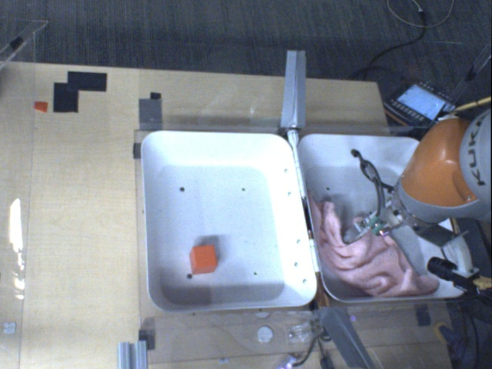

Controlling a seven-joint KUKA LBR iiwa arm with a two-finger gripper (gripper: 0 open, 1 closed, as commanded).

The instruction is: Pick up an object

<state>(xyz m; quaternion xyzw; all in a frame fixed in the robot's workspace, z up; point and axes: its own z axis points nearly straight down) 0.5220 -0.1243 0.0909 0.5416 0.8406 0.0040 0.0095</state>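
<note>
Claw (361,227) touching pink cloth (361,261)

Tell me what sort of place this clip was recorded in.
Most likely a robotics lab's bin-picking station: a wooden bench bears two white bins, the arm's gripper is over a pink cloth, and cables and a device lie on grey carpet.
</note>
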